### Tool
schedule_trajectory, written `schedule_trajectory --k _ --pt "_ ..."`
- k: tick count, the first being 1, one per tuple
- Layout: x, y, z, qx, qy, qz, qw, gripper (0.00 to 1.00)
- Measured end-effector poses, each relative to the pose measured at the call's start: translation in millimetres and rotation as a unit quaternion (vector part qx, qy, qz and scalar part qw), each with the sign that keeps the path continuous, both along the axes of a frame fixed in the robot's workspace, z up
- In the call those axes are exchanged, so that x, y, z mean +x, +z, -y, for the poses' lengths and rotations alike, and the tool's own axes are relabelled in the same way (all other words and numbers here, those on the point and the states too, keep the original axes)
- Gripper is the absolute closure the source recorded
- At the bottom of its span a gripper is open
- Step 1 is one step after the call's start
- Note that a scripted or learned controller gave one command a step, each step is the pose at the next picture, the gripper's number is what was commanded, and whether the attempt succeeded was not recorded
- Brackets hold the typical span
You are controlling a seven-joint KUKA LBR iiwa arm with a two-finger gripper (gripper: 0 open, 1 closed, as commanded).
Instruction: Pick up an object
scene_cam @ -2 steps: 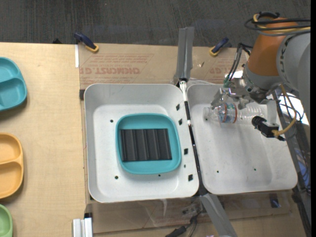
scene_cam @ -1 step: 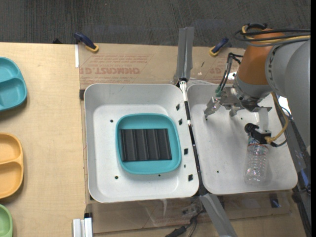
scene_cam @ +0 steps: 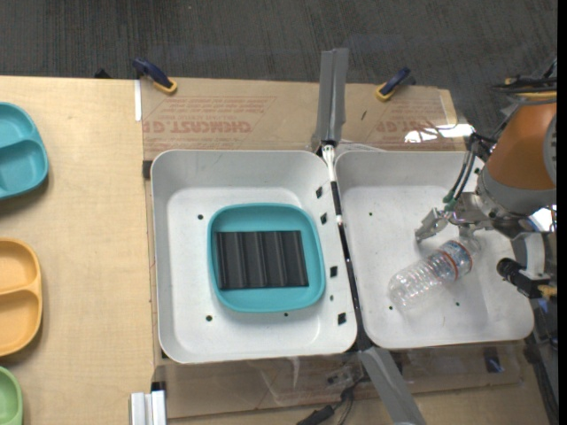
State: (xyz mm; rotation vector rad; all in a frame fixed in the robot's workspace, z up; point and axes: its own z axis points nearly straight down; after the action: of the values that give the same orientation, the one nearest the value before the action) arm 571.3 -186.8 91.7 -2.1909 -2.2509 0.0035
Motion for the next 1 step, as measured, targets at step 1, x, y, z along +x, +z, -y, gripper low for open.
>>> schedule_trajectory --k 1 --pt "-17.8 79.1 -20.9 0.0 -0.028 0.001 0.9996 0.0"
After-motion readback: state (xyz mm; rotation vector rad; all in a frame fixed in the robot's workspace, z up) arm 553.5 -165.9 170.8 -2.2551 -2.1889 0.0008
